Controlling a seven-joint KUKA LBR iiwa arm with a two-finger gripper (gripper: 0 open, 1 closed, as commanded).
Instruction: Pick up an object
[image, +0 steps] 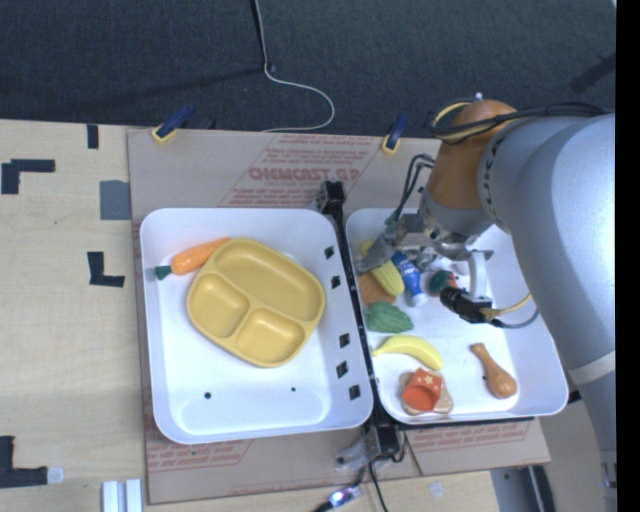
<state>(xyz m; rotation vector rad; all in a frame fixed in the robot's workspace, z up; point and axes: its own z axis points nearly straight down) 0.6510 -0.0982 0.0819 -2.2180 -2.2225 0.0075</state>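
Figure: bench seen from above, as I watch it remotely. The arm (545, 200) enters from the right, its orange band (458, 172) above the far end of the right bin (525, 345). The gripper (400, 255) is low over that bin's far-left corner, in a tight cluster of toys. I cannot tell from this view whether it is open or closed, nor whether it holds anything.

The cluster is made up of a yellow corn cob (390, 278), a blue object (409, 272) just beside it and an orange-brown piece (372, 292) against the bin wall. Nearer the camera in the same bin lie a green leaf (388, 318), a banana (408, 349), a red food piece (424, 392) and a brown drumstick (494, 370), each apart from the gripper.

The left bin (160, 330) holds a yellow divided tray (256, 300), with a carrot (196, 256) touching its far-left edge. Both bins rest on a cardboard sheet (290, 170).
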